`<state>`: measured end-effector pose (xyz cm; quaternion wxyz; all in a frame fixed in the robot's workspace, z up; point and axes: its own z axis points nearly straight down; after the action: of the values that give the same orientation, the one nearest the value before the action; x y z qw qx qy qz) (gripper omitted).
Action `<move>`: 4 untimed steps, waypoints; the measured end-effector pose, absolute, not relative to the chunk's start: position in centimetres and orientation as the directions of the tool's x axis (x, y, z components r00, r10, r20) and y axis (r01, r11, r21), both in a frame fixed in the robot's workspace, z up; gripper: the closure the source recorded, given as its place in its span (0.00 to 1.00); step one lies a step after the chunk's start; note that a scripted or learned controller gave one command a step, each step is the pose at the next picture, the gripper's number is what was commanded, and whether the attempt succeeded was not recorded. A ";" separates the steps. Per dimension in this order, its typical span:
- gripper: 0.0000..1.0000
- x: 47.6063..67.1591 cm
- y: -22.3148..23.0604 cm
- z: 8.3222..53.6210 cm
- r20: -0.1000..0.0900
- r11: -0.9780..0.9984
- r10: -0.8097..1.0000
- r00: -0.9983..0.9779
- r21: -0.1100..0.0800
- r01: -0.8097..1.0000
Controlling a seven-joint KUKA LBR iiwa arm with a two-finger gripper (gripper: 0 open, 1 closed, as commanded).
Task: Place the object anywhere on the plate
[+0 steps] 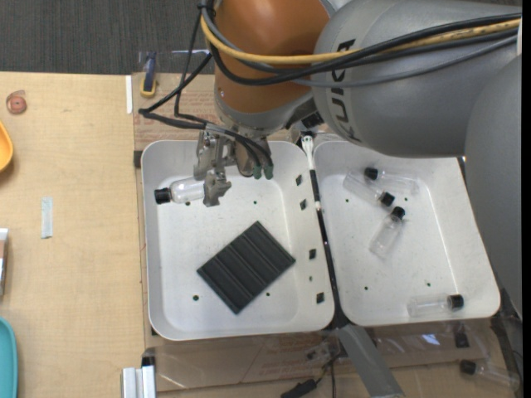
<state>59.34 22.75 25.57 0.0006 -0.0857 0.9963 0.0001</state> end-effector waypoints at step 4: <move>1.00 60.5 22.8 25.0 -0.003 0.925 -0.381 -0.925 0.001 -0.381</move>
<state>60.49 22.84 25.03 0.0012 -0.1940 0.9810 0.0006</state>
